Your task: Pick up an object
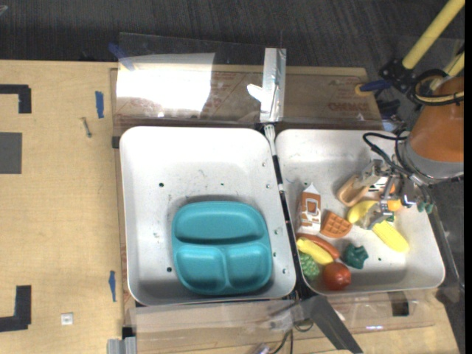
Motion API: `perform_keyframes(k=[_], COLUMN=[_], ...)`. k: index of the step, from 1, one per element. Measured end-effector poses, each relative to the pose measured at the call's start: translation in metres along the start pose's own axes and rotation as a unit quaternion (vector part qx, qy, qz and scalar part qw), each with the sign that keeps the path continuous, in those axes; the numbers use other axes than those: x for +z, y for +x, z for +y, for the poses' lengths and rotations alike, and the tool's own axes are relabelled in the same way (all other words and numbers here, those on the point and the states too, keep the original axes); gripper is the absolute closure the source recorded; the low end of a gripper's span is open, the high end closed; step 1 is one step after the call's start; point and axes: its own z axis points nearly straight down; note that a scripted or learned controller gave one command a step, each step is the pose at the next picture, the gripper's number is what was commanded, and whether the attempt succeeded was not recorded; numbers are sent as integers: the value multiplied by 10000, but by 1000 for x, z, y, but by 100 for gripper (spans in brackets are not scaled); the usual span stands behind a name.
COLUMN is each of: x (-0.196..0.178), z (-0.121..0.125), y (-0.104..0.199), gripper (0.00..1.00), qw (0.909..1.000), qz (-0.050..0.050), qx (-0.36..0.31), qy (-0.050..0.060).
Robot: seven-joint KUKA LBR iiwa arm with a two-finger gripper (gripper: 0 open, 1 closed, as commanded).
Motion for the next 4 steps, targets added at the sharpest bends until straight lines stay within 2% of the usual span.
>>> perform_keyframes(k=[1,2,3,4], x=[-1,1,-14,-12], z=[6,27,28,29], y=[49,-19,-25,-24], gripper=[0,0,100,0], qw=[9988,9948,9949,9949], qz=[-14,47,-62,-44], qx=[498,1016,1005,1003], qy=[10,16,18,16])
